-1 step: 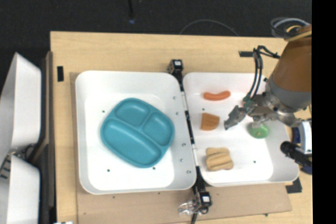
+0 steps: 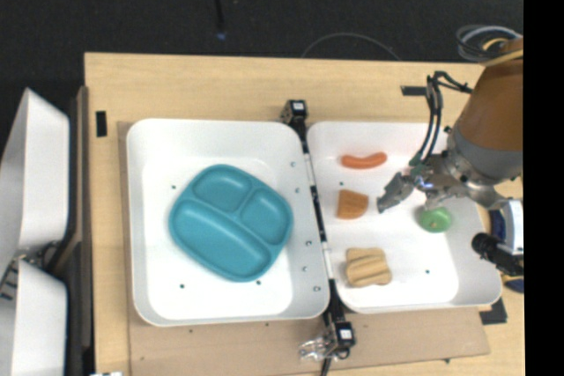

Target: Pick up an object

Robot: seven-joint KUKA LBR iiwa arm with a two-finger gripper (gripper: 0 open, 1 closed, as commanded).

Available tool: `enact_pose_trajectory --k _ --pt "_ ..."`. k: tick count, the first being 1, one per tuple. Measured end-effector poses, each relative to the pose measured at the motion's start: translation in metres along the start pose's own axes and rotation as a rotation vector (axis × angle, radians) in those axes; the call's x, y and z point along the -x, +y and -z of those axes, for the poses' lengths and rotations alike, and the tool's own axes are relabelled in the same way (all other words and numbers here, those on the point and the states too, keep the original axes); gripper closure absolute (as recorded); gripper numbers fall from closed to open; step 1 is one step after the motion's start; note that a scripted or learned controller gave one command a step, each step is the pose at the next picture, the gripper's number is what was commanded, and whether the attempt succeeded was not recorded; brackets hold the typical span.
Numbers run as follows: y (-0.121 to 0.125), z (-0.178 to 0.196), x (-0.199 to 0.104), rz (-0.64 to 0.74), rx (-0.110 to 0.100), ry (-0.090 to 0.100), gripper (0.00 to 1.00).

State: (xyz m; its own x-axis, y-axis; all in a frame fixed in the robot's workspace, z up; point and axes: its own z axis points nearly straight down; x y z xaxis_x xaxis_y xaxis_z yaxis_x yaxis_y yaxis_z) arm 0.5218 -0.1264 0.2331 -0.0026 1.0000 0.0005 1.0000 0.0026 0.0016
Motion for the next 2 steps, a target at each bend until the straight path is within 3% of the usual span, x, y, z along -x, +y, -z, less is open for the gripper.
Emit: enact_pose_trajectory --k 2 --pt "0.010 -0.103 0.012 -0.005 -0.005 -0.003 0.00"
